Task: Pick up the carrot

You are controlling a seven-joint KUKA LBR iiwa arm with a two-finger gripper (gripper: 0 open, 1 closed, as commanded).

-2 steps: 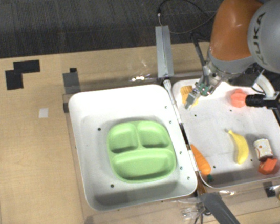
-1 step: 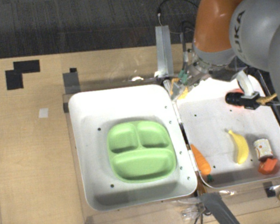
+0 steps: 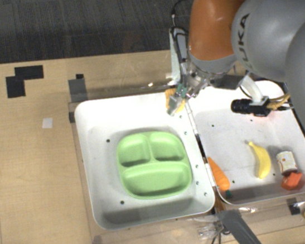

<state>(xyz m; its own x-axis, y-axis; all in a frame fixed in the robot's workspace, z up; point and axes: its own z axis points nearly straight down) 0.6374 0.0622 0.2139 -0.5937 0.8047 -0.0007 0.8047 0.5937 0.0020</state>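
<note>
The carrot (image 3: 219, 174) lies in the right bin (image 3: 304, 142), in that bin's lower left corner. It rests along the left wall with its thick orange end toward the bottom of the frame and its narrow end pointing up. Further right in the same bin lies a yellow banana (image 3: 261, 159), roughly upright in the frame and well apart from the carrot. Just right of the banana is a small pale cylindrical container (image 3: 285, 160), with an orange-red item (image 3: 292, 181) just below it, too small to name.

The left bin (image 3: 92, 155) holds a green divided plate (image 3: 153, 163) with three compartments, sitting near the bin's centre.

The hand (image 3: 179, 98) is in the upper middle of the frame, over the top end of the ridge where the two bins meet, well above the carrot. Whether it is wide or narrow cannot be told. The grey arm and its orange band fill the upper right of the frame. The pale wooden counter (image 3: 31, 181) spreads to the left.
</note>
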